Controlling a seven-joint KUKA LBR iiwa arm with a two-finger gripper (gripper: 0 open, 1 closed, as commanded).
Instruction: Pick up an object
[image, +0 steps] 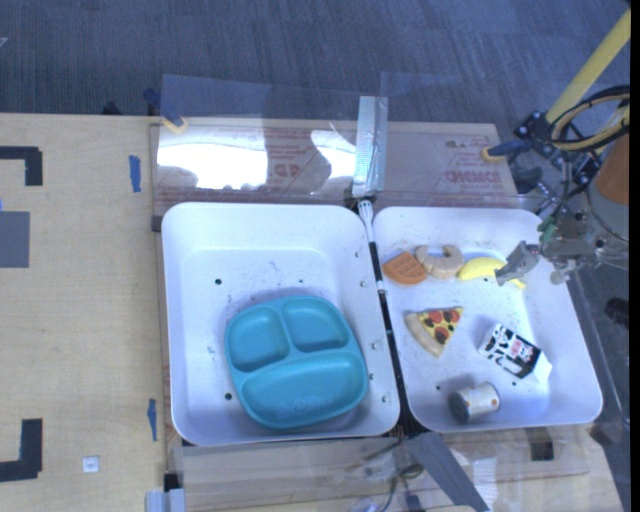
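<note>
The right bin (580, 400) holds several small items. An orange wedge (405, 268), a beige ring-shaped piece (438, 260) and a yellow banana-like piece (483, 268) lie in a row at its far side. A toy pizza slice (435, 328) lies mid-bin, a black-and-white packet (513, 350) to its right, and a silver can (473, 401) on its side near the front. My gripper (533, 264) hangs over the bin's far right part, just right of the yellow piece, and nothing shows in its grasp.
In the left bin (190, 300) sits a blue divided plate (295, 360). A clear sheet and a metal post (368, 150) stand behind the bins. Cables and a yellow tube (590, 70) crowd the far right by the arm.
</note>
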